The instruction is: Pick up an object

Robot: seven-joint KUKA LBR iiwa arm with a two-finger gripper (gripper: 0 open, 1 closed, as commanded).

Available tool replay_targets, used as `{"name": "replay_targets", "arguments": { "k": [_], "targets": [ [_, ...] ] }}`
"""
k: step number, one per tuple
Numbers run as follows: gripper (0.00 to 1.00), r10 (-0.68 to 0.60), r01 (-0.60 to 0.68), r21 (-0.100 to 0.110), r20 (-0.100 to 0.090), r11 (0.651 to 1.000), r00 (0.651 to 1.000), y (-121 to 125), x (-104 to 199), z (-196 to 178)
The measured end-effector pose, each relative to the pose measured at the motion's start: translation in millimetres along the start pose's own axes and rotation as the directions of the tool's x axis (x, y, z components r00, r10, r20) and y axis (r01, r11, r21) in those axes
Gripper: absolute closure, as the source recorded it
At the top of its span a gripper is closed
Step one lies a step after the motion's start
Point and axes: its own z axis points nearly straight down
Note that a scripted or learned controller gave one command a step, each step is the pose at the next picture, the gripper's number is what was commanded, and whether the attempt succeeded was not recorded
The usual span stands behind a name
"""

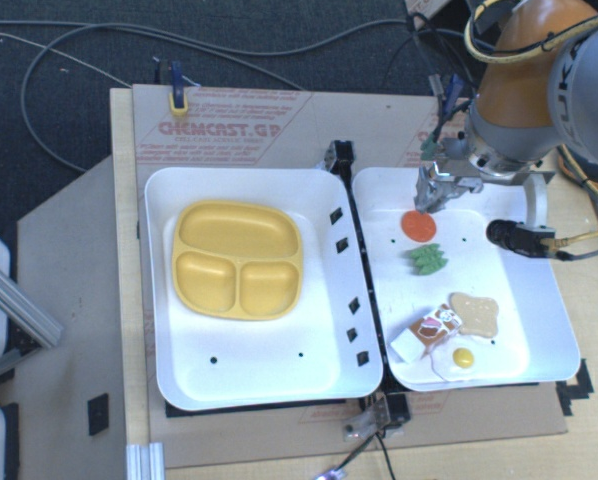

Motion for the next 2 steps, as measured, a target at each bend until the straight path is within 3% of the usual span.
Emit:
{"name": "replay_targets", "arguments": {
  "k": [2],
  "targets": [
    [1.00,0.000,0.000,-0.001,0.000,1.000,1.000,-12,112,7]
  ]
}}
